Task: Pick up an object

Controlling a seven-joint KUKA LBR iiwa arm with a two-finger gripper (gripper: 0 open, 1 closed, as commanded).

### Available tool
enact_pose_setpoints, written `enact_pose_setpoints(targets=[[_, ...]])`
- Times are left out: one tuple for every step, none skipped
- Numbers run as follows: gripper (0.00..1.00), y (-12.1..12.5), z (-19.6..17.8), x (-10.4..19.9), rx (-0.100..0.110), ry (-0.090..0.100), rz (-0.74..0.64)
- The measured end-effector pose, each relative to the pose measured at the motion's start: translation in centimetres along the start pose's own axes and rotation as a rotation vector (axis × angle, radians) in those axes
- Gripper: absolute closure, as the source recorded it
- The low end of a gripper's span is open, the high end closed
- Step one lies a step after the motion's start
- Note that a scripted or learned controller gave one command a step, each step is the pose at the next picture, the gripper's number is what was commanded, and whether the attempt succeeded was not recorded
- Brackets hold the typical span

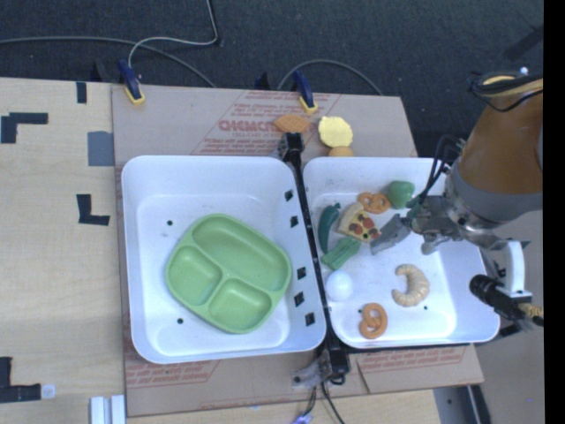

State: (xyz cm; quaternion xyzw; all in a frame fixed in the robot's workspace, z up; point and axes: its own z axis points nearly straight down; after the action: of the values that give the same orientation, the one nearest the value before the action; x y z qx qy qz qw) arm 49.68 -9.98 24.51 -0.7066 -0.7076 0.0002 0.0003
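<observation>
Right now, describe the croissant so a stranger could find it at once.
Look in the right-hand white bin, toward its near half. The pale tan curved toy croissant lies there, above a small orange pretzel and right of a white egg. It alone is crescent-shaped.

A pale green tray lies in a white bin; the croissant is tan.

A green divided plate is lying in the left white bin, at the lower middle of the frame. Both bins are sitting on a cardboard sheet that is covering the wooden desk. Two blue and yellow clamps are gripping the cardboard's top edge. A thin cable is trailing across the dark floor above.
</observation>
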Motion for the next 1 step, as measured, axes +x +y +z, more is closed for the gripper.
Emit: enact_pose_setpoints(targets=[[0.00,2.83,10.85,-8.03,0.003,0.000,0.002]])
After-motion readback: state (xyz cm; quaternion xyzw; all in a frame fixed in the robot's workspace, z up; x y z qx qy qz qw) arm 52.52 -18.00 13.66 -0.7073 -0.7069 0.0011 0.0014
